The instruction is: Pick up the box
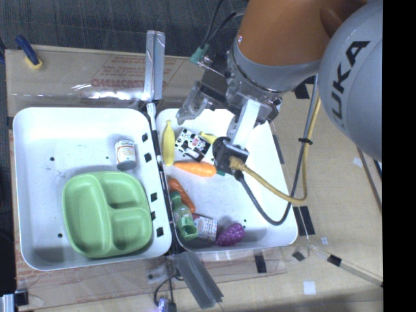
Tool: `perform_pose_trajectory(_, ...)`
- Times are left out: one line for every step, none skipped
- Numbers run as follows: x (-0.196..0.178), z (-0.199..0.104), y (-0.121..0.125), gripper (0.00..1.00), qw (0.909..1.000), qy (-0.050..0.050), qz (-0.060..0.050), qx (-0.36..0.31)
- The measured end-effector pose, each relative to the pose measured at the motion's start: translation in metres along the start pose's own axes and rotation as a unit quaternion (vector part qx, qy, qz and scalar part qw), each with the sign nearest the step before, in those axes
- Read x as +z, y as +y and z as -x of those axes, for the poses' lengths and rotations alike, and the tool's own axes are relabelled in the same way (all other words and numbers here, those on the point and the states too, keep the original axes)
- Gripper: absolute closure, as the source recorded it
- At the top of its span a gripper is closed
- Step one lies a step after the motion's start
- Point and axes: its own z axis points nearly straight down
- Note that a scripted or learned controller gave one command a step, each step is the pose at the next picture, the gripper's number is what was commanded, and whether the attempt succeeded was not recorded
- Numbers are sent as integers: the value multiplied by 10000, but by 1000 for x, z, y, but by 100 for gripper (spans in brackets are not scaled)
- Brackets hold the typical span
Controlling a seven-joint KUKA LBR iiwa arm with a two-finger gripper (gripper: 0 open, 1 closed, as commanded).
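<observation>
Green divided plate (107, 213) and small jar (125, 153) in left bin (32, 129), banana (168, 143), carrot (195, 169), purple grapes (230, 234) in right bin (276, 229)

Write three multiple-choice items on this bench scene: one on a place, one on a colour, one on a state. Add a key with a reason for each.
1. Where does the green divided plastic tray lie?
A. in the left white bin
B. in the right white bin
C. on the bench outside both bins

2. What colour is the toy carrot in the right bin?
A. blue
B. orange
C. white

3. How does the black-and-white patterned box stand with respect to the end effector?
A. lifted clear above the bin
B. lying in the right bin by the yellow banana, under the end effector
C. set on the green tray

Key: 1 A, the tray fills the front of the left bin, near the small jar. 2 B, it is plainly orange. 3 B, the box rests on the bin floor.
</observation>
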Motion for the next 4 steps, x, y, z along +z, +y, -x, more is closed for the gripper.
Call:
perform_pose_trajectory(148,-23,-46,0,9983,-4,18,580)
perform_pose_trajectory(241,26,-16,0,9997,-4,12,246)
perform_pose_trajectory(233,107,34,0,9997,8,26,-251)
perform_pose_trajectory(175,55,144,0,9999,13,26,-111)
